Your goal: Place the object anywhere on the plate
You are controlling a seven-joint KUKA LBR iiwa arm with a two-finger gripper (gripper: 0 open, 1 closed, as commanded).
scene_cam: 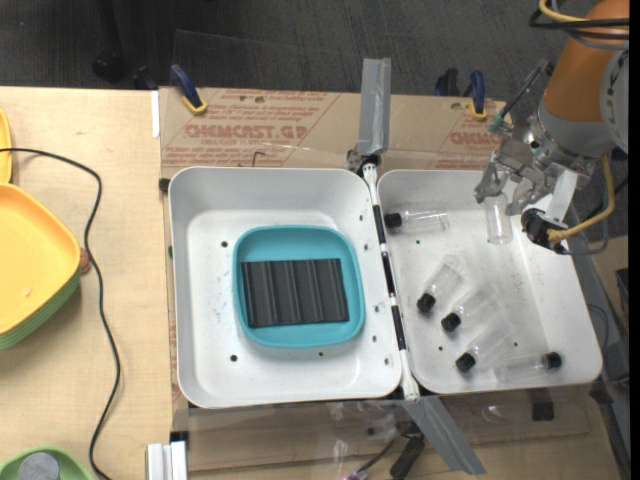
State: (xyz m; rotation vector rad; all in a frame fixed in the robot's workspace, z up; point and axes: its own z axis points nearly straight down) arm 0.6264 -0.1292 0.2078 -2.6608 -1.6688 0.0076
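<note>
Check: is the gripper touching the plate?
Apart. The camera view shows the gripper over the far side of the right bin, while the plate lies in the left bin, with the bins' divider between them.

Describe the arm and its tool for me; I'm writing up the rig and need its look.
The arm is grey with a broad orange band above the wrist. Yellow and black cables loop over its top and down its side. The tool is a small cluster of silvery-grey metal parts with a black fitting beside it.
</note>
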